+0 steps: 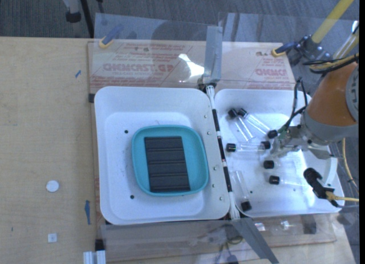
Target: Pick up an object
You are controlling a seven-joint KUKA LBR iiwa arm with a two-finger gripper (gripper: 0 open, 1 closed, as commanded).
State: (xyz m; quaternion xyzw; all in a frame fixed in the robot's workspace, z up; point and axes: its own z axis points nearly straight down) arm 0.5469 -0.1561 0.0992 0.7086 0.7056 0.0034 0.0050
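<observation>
Worktop (pixel 40 114): pale wood surface, carrying two shallow white bins side by side. A small white disc (pixel 52 186) lies on the bare wood well to the left of the bins.

Clear acrylic panels (pixel 148 63) with faint red lettering stand behind the bins, joined at a grey upright post.

Left bin (pixel 114 109): holds a teal square tray (pixel 170 159) near its centre, rounded corners, sitting flat. Inside the tray lies a dark ribbed rectangular block (pixel 166 163), filling most of the tray floor.

Right bin (pixel 256 200): holds a scatter of small clear vials with black caps. Two capped vials (pixel 245 121) lie at a slant near the bin's far left part; one black cap (pixel 230 147) sits close to the divider; two more caps (pixel 269 165) and (pixel 274 180) lie mid-bin, apart from each other; one vial (pixel 240 191) lies near the front left corner, black cap toward the front.

Arm (pixel 336 100): grey with orange band, entering from the right over the right bin, cables trailing beside it.

Hand (pixel 279 143): low over the middle of the right bin, among the vials, just beside a capped vial (pixel 266 144). Finger state: cannot tell; no object is visibly between them.
</observation>
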